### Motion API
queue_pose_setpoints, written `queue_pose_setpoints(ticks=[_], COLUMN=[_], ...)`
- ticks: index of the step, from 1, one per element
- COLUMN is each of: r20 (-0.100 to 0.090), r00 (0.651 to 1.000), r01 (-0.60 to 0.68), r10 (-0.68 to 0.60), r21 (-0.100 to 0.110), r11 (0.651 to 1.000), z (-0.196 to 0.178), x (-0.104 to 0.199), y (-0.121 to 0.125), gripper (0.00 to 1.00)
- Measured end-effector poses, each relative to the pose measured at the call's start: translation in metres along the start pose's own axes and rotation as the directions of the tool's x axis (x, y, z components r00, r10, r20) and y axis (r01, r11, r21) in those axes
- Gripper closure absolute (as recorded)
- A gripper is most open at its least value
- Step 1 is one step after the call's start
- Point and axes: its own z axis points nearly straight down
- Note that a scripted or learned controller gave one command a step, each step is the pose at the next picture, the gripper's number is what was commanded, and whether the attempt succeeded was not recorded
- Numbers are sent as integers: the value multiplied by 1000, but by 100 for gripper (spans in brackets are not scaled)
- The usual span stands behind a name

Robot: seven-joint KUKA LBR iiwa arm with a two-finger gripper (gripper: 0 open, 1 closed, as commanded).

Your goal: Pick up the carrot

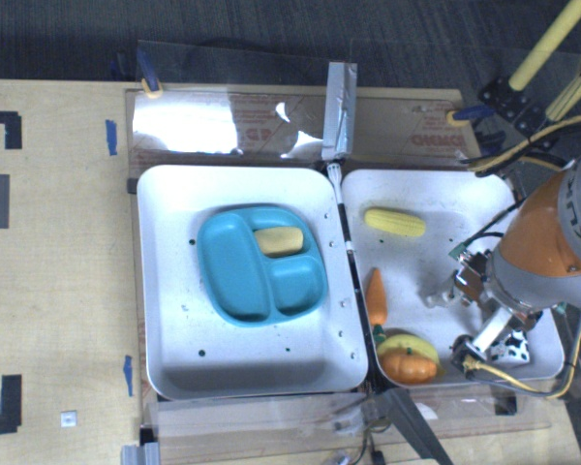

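The carrot (377,298) is small and orange. It lies lengthwise in the right bin (436,187), close to that bin's left wall, with its green end toward the front. My gripper (438,295) hangs low over the middle of the same bin, a short way to the right of the carrot and apart from it. The grey arm with its orange band (540,243) reaches in from the right above it. Nothing shows in the gripper's grasp.
A yellow corn cob (395,223) lies at the back of the right bin. An orange and yellow round fruit (408,358) sits in the front left corner, just below the carrot. The left bin (165,260) holds a blue divided plate (234,269) with a yellow piece (280,241).
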Motion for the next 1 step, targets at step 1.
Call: queue_pose_setpoints(ticks=[1], r20=[-22], r00=[944], r01=[-330], r10=[330], r21=[14], r11=[944], z=[-4], x=[-8], y=[21], gripper=[0])
